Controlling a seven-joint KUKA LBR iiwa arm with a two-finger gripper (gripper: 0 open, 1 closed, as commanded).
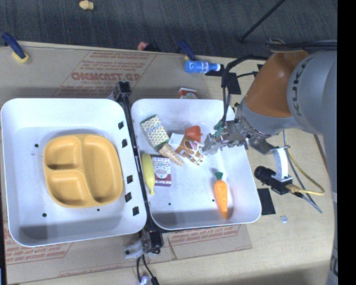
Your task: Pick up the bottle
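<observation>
**A:** Where is the bottle [192, 144] sitting?

**B:** Middle of the frame, in the right bin [243, 203]. It looks like the small thing with the red cap and patterned label, lying tilted among the clutter, though that is my reading; it's small and partly crowded. The claw [215, 142] is low, just right of it, near or touching it.

**A:** Is the claw gripping it?

**B:** I cannot tell. The end of the claw blurs into the clutter, so whether it is spread or closed isn't readable.

**A:** What could go wrong?

**B:** I'd judge crowding the main risk. A checkered packet [155, 130] and a cone-shaped piece [171, 154] lie just left of the bottle, touching or nearly so. The claw could close on a neighbour, or shove the bottle sideways. A tilted, round body could also slip out on the lift.

**A:** Count things for me.

**B:** Two white bins. The left bin [12, 159] holds one yellow divided tray [83, 170]. In the right: one bottle, one checkered packet, one cone piece, one banana [148, 172], one small red-and-white packet [161, 172], one carrot [222, 197]. On the bench [77, 70], upper middle, one blue bottle-like thing [199, 67] outside the bins.
</observation>
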